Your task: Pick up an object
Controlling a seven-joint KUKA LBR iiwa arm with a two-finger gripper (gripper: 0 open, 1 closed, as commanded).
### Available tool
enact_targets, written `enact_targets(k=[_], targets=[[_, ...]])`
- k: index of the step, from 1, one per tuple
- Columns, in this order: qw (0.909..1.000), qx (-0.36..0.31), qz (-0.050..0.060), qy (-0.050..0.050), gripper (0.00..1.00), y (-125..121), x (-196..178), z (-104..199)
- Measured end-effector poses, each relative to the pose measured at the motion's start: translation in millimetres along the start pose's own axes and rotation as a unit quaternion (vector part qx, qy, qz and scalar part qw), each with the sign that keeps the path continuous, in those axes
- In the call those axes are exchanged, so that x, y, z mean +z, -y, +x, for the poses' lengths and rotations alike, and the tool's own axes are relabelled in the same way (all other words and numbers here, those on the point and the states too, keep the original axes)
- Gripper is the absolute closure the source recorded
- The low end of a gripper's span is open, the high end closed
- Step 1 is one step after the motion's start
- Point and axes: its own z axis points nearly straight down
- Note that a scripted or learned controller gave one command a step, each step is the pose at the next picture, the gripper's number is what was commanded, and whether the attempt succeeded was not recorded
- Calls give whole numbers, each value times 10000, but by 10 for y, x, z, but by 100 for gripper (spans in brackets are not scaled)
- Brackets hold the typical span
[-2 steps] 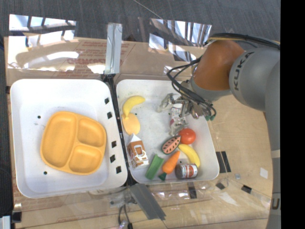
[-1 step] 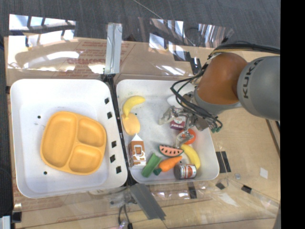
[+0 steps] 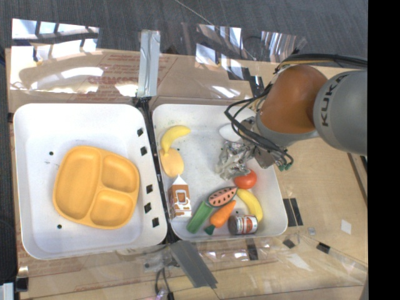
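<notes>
- Right of centre, your metal two-finger gripper [image 3: 232, 161] hangs over the right shallow white bin [image 3: 206, 114]; jaws' state you cannot tell.
- Just beside it lies a round red tomato [image 3: 245, 180].

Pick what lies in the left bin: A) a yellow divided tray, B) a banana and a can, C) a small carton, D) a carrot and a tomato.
A: the yellow divided tray lies alone in the left bin, while the fruit, can and carton are in the right bin.
</notes>
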Motion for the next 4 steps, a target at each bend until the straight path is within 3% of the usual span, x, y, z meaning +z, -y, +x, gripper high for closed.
enact_targets(k=[1,2,3,4], targets=[[9984,-560,-1,-11,100,228,-117,-458],[9998,202,18,15,100,-15,-957,-801],[9847,-1744,-18,-29,100,187,-672,-345],[9719,-2354,-11,-12,100,326,-427,-695]])
